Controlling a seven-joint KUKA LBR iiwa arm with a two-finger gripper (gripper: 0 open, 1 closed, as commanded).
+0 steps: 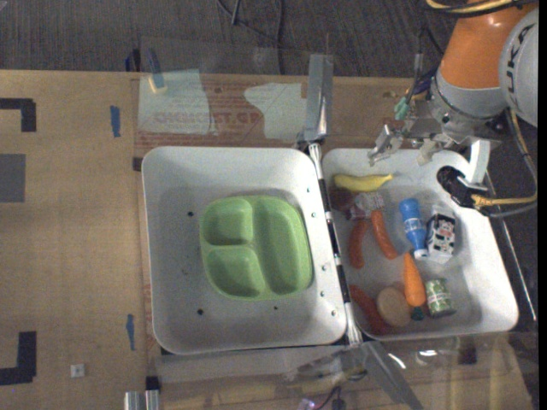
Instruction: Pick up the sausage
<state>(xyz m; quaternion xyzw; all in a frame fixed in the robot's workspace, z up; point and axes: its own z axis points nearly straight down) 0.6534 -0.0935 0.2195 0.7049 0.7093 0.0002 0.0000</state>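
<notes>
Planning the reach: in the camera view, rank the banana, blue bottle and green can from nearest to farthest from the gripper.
1. Banana: just below the gripper, at the right bin's top.
2. Blue bottle: mid-bin, further down.
3. Green can: near the bin's bottom right, farthest.

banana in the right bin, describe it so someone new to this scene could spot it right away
Start at the right bin, the one crowded with toy food. Go to its far edge, below the end effector. The banana lies there on its side, the one pale yellow curved piece, while the sausages and the carrot below it are red and orange.
</notes>
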